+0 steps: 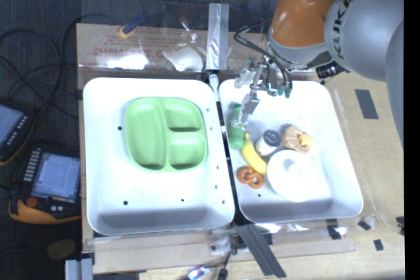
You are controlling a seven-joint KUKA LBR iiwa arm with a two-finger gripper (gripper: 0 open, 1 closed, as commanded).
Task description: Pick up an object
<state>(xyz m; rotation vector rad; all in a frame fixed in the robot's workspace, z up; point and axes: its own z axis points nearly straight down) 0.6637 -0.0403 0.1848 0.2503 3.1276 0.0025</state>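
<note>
At far left, two handheld screen devices [46, 174] on dark carpet, the upper one cut off by the frame edge, cables trailing. Two shallow white plastic bins side by side on a pale wooden bench [367, 115]. In the left bin [105, 206], one glossy light-green plastic tray [166, 132] with three compartments, rounded corners, sitting near centre toward 12 o'clock. Behind that bin, at 12 o'clock, crumpled clear plastic film [151, 52] with glare, contents hard to make out. In the right bin [341, 160], a cluster: one green object [235, 134] against the left wall at 9 o'clock, partly hidden by the gripper, shape unclear; one curved yellow banana [252, 155] just beside it; one small brown pretzel-like ring [249, 176] at 7 o'clock; one round white bowl [292, 174], smooth, at 5 o'clock; one small dark-topped round item [271, 139] and one tan lumpy piece [296, 138] near centre, both too small to identify. Reaching in from 1 o'clock, the grey metal arm with orange band [298, 10], cut off at the right; two-finger gripper [244, 116] low over the green object. Finger spacing: cannot tell, nothing seen clamped.
</note>
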